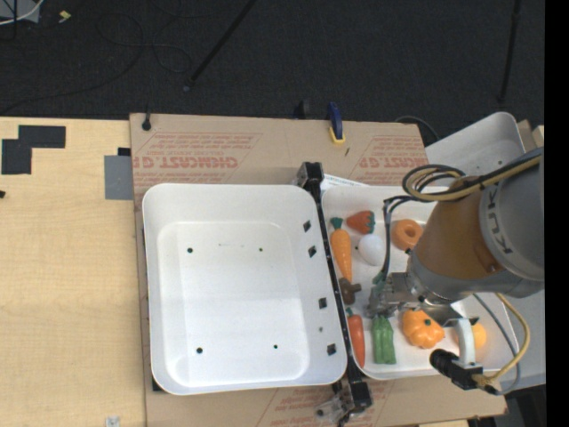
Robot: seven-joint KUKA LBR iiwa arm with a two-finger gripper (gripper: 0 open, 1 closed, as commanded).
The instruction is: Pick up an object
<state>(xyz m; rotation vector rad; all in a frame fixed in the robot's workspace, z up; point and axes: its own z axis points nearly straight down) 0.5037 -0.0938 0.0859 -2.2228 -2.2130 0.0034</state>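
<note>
My gripper is low in the right bin, its dark fingers just above a green vegetable. Toy foods lie around it: a long orange carrot, a red-orange piece, a white egg, an orange ring, a small red carrot, an orange pumpkin-like piece and a yellow-orange piece. The wrist and arm hide the middle of that bin. Nothing shows between the fingers.
The left bin sits beside the right one, with a black divider rail between them. Both rest on a cardboard sheet. Cables loop over the arm's orange band.
</note>
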